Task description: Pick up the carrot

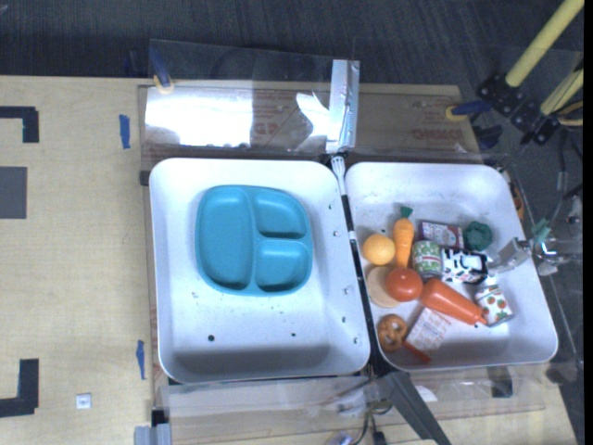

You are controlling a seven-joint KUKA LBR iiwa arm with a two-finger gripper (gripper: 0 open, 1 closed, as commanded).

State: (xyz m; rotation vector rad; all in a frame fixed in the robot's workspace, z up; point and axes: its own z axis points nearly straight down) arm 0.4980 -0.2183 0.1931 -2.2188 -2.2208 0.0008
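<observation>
The hand (535, 247) is seen at the right rim of the right bin (533, 327), as a small metallic part just outside the bin wall. It is too small and blurred to judge its opening, so I cannot tell how it stands, and nothing is visibly in it.

From there toward the left lie the toys in a tight group. The nearest are a black and white carton (462, 265) and a green object (478, 234). The carrot (404, 239) stands further left, near the middle of the bin: a short orange body with a green top pointing to the far wall. An orange ball (378, 248) touches its left side and a green can (428, 257) is just beside its right. A longer orange cone (451, 301) lies lower, below a red tomato (404, 284); it may also be a carrot, so the target should be chosen clearly.

In my judgement, a good grasp should come from above, closing across the narrow width, since both neighbours leave little room. The left bin (176, 332) bears a blue divided plate (252, 239).
</observation>
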